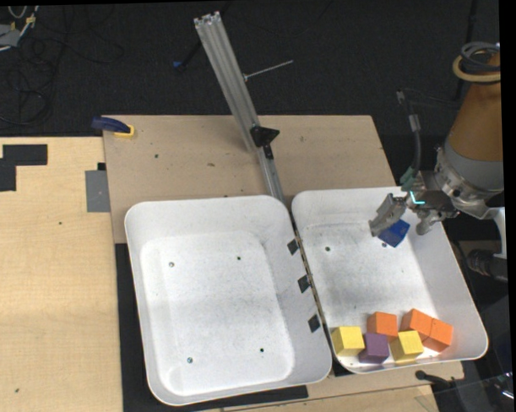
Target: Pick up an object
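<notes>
Orange, yellow and purple blocks [396, 334] sit bunched in the right white bin's [353, 214] near corner, well apart from our gripper [405, 216]. We see the grey arm [476, 164] reaching in from the right, fingers clamped on a small blue cube [397, 232] near the far right rim. Most of the floor beneath is bare.

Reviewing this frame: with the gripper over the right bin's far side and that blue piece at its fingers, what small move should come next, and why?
Probably a short, slow lift straight up. The gripper sits over the right bin with the blue block at its fingertips, seemingly pinched between them and apart from the cluster of blocks at the near edge. A small rise would confirm the hold.
</notes>
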Robot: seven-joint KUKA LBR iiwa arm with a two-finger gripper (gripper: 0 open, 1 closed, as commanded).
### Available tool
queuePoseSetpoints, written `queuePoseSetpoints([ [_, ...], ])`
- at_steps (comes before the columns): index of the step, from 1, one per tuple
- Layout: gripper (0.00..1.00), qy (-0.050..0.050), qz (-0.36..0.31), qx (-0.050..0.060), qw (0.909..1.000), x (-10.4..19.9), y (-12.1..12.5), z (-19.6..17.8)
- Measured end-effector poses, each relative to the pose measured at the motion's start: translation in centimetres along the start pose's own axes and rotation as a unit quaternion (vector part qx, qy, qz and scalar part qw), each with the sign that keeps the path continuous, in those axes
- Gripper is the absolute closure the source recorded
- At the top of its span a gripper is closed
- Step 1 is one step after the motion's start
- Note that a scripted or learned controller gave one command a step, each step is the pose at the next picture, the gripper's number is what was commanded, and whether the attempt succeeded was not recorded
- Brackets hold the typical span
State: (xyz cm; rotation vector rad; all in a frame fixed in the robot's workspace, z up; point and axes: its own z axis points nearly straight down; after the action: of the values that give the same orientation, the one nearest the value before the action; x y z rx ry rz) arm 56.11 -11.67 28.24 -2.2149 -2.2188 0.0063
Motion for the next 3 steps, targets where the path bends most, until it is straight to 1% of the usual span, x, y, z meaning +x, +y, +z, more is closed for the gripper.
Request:
queuePoseSetpoints([
  [1,0.00,0.000,0.002,-0.002,1.0000,-0.1,0.0,-0.2],
  [2,0.00,0.000,0.004,0.001,1.0000,0.8,-0.1,5.2],
  [3,0.00,0.000,0.001,0.002,1.0000,0.6,-1.0,11.3],
])
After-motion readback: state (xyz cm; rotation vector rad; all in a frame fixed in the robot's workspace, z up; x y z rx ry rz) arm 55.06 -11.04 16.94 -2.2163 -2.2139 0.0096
